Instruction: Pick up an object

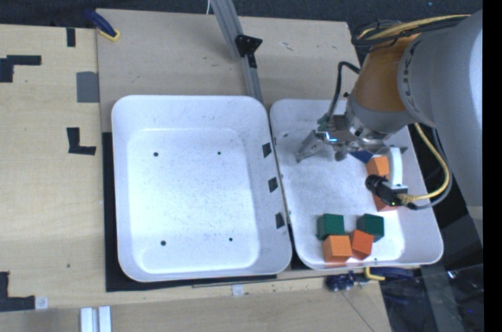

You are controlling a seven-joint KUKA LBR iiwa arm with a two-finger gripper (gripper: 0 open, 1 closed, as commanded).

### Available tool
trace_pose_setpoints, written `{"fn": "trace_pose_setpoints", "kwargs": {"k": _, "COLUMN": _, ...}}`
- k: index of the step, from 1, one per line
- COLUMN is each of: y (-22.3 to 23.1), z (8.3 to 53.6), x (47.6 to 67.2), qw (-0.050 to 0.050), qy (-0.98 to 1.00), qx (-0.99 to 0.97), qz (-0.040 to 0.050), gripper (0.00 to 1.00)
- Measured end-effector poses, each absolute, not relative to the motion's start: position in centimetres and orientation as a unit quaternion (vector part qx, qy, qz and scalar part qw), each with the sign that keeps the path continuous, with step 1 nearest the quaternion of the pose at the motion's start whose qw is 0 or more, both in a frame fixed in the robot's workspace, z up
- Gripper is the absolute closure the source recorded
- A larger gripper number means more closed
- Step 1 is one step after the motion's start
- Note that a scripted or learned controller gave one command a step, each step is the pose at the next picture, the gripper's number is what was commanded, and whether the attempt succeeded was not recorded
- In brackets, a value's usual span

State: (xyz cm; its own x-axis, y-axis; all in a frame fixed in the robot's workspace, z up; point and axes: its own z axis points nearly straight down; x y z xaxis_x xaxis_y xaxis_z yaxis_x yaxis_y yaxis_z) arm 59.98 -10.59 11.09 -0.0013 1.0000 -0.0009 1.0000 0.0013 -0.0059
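Arm (427, 79) hides part of an orange block (379, 165).

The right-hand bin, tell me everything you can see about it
The right-hand bin is a shallow white tray with rounded corners and a speckled floor, lying flat on the bench against the left bin. Near its front edge sit two green blocks and two orange blocks; another orange block lies by the arm. The gripper hangs over its rear half.
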Motion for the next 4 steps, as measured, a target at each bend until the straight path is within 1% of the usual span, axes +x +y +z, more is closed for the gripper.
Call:
{"fn": "trace_pose_setpoints", "kwargs": {"k": 1, "y": -10.5, "z": 9.0, "x": 59.9, "qw": 0.001, "qy": -0.708, "qx": -0.706, "qz": 0.0021, "gripper": 0.0}}
{"fn": "trace_pose_setpoints", "kwargs": {"k": 2, "y": -10.4, "z": 10.1, "x": 59.9, "qw": 0.002, "qy": -0.708, "qx": -0.706, "qz": 0.0011, "gripper": 1.0}}
{"fn": "trace_pose_setpoints", "kwargs": {"k": 3, "y": -10.1, "z": 15.9, "x": 59.2, "qw": -0.001, "qy": -0.708, "qx": -0.706, "qz": -0.0014, "gripper": 1.0}}
{"fn": "trace_pose_setpoints", "kwargs": {"k": 4, "y": -10.0, "z": 22.1, "x": 58.8, "qw": -0.002, "qy": -0.708, "qx": -0.706, "qz": -0.0016, "gripper": 1.0}}
